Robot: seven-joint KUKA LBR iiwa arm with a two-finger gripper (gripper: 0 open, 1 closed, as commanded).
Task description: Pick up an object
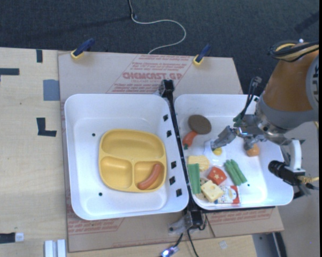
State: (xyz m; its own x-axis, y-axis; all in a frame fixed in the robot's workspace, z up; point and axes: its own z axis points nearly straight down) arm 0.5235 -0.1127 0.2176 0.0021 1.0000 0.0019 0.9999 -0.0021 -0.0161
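The right bin (pixel 257 103) holds several toy foods: a brown round patty (pixel 199 123), a red-orange piece (pixel 189 138), a pale yellow slab (pixel 198 162), a green stick (pixel 194 178), a red piece (pixel 216 174), a green bean pod (pixel 236 171), a yellow cheese wedge (pixel 210 190) and a small orange piece (pixel 252 151). My gripper (pixel 235 140) hangs low over the middle of this bin, fingers spread open. One finger (pixel 222 140) points down-left at a small yellow-white piece (pixel 217 151). Nothing sits between the fingers.
The left bin (pixel 81 111) contains a yellow divided plate (pixel 126 149) with a toy sausage (pixel 151 176) in its lower right compartment. A black divider (pixel 173 138) joins the two bins. Blue-yellow clamps (pixel 82 47) pin the cardboard at the back.
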